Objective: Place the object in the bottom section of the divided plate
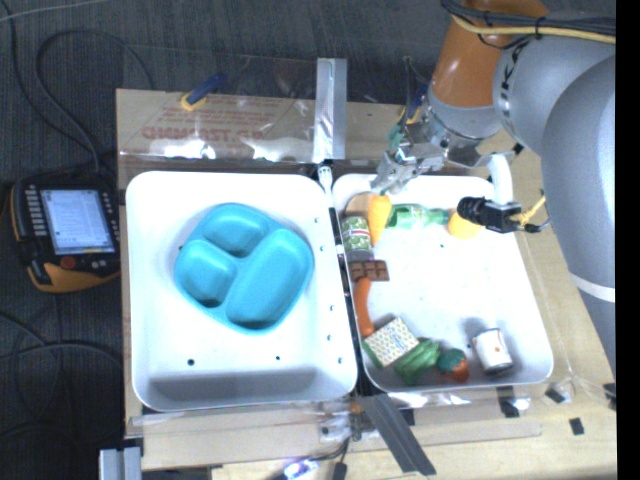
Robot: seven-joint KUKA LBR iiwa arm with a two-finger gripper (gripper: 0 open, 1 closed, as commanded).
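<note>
Bench w/ two bins: blue plate (pixel 243 265) in left bin (pixel 160 368) (unloaded); gripper (pixel 392 176) over right bin (pixel 520 268), fingers apart, grasping nothing.

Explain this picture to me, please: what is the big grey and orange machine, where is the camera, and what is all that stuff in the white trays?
That is a robot arm, reaching in from the right. The camera is fixed above the bench, looking down at a slant. Its end effector hovers at the top rim of the right bin; I cannot see anything held in it. That bin holds toy food and small packages: an orange piece, a green bottle, a small can, a chocolate bar and a green vegetable. The left bin holds a blue divided plate, where one item should end up.
</note>
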